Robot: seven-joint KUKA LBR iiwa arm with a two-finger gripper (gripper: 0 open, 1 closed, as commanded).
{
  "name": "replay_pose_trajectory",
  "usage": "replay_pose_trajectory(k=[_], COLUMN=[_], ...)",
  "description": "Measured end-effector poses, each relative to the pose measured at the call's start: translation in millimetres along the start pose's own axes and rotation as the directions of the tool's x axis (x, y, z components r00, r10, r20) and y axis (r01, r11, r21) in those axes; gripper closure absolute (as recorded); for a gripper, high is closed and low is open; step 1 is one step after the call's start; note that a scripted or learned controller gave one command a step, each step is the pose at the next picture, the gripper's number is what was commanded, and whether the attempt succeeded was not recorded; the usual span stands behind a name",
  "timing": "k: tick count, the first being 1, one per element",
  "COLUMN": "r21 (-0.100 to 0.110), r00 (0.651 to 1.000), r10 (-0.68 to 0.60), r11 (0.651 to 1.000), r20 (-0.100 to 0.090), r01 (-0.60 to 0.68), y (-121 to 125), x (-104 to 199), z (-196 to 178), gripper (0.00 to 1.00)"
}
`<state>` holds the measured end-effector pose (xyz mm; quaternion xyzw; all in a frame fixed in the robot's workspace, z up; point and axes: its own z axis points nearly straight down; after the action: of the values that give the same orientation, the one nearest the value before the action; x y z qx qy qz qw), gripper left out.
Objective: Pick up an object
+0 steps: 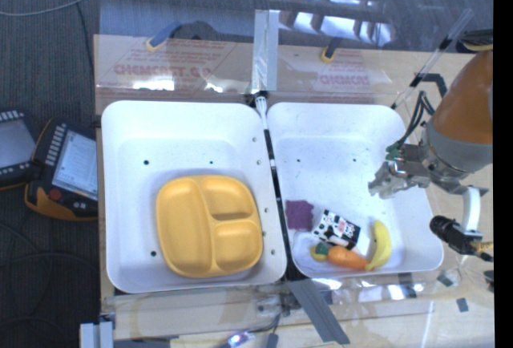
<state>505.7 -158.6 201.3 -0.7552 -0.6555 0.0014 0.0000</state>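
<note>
In the right bin (pixel 337 130), along its near edge, lie a purple block (pixel 299 214), a black-and-white patterned box (pixel 337 229), an orange carrot (pixel 347 258) with a green tip, and a yellow banana (pixel 381 244). My gripper (pixel 390 180) hangs over the right side of that bin, up and to the right of the banana, apart from all of them. I see nothing between its fingers.
The left bin (pixel 128 138) holds a yellow divided plate (pixel 210 223). A teach pendant (pixel 64 170) lies on the floor to the left. Cables and a black connector (pixel 453 232) hang near the arm at the right bin's edge.
</note>
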Motion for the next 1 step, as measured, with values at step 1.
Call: replay_pose_trajectory(k=[1], r21=[0.000], r00=[1.000], r10=[0.000], r11=[1.000], r20=[0.000], r01=[0.000], y=[-0.1], x=[-0.1], z=[0.0], gripper=[0.00])
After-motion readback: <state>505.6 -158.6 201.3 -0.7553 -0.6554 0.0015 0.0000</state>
